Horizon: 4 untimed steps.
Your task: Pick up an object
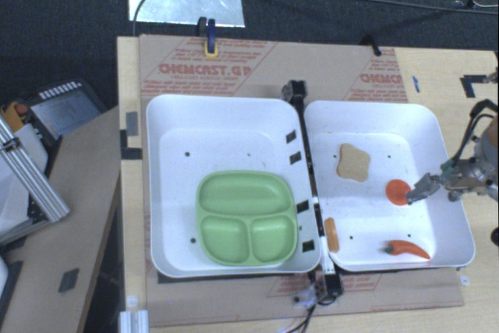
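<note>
The right bin [437,136] holds a flat tan bread-like piece [353,162], a round red-orange object [397,191], an orange pepper-like piece with a green stem [408,249] near the front, and a small orange sausage shape [331,234] along the left wall. My gripper [419,191] reaches in over the bin's right wall, low, with its tip right beside the red-orange object's right side. Nothing shows in its hold.
The left bin [168,168] carries a green three-compartment plate [246,216] at its front. Black clips [296,90] join the two bins along the middle divider. A cable runs across the dark floor behind the bench.
</note>
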Each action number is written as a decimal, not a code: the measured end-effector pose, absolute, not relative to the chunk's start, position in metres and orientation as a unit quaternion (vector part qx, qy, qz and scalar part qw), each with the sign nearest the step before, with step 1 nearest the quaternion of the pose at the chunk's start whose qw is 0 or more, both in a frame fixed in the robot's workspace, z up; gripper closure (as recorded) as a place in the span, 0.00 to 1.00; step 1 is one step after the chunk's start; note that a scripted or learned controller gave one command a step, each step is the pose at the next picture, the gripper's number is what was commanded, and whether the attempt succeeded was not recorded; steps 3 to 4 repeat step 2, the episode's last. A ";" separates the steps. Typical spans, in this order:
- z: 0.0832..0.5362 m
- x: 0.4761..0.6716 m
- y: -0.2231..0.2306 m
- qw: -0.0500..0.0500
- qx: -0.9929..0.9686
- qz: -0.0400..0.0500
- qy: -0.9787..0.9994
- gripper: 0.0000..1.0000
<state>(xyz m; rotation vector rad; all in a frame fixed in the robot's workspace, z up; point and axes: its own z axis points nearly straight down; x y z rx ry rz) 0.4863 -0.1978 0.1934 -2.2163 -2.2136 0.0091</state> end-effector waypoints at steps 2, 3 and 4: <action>0.157 0.486 -0.194 0.001 -0.707 0.000 -0.708 0.00; 0.157 0.486 -0.194 0.001 -0.707 0.000 -0.708 0.00; 0.157 0.486 -0.194 0.001 -0.707 0.000 -0.708 0.00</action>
